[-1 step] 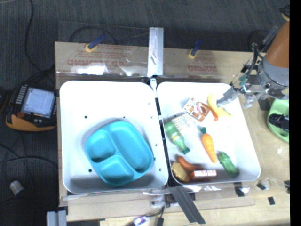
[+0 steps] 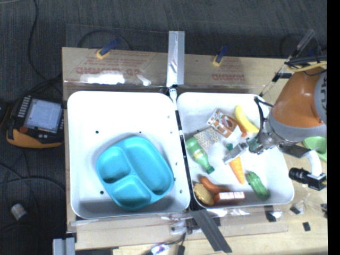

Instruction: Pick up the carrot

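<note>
The arm (image 2: 300,102) is cut off by the right edge, so its upper links cannot be followed. The gripper (image 2: 240,149) is seen small and blurred, and whether its fingers are apart or together cannot be told. Whether the carrot (image 2: 237,169), just below the fingertips, is touched cannot be settled either. The print on the packet (image 2: 222,122), above the fingers, is too small to be read, as is the label on the item (image 2: 230,196) well below them.

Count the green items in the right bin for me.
2: a green bottle near the bin's left wall, and a green vegetable right of the carrot. More may hide under the arm.
</note>
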`<action>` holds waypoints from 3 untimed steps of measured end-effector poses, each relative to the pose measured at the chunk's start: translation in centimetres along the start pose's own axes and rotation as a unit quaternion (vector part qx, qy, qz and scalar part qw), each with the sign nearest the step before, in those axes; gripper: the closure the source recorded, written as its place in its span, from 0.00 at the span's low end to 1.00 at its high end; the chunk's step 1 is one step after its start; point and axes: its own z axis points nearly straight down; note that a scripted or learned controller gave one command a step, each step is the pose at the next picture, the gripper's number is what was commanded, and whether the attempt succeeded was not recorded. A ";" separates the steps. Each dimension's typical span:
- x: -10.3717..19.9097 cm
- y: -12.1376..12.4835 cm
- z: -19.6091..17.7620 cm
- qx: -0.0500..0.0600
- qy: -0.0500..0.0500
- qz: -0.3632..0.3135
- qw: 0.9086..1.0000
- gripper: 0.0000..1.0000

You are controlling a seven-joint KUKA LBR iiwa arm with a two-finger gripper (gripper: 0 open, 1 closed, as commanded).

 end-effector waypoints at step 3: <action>0.1 0.5 -4.3 -0.001 -0.002 -0.150 0.989 1.00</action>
